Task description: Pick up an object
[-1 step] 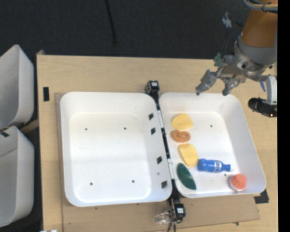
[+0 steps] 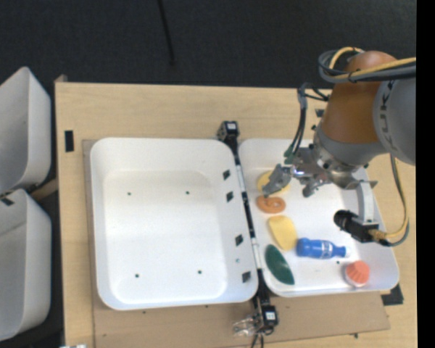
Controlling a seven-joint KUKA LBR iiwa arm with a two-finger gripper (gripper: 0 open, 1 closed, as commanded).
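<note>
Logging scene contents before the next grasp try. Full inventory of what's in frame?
bench: 1, light wood, under both bins
left bin: 1, white, left half of bench
right bin: 1, white, right half of bench
ring: 1, orange, right bin, upper left
yellow piece: 1, yellow, just above the ring, partly hidden by the gripper
block: 1, pale yellow, below the ring
leaf-shaped piece: 1, dark green, right bin's lower left
bottle: 1, blue, lying flat, right of the block
round piece: 1, orange-red, lower right corner
arm: 1, grey and orange, from the right
gripper: 1, grey, above the ring
</note>
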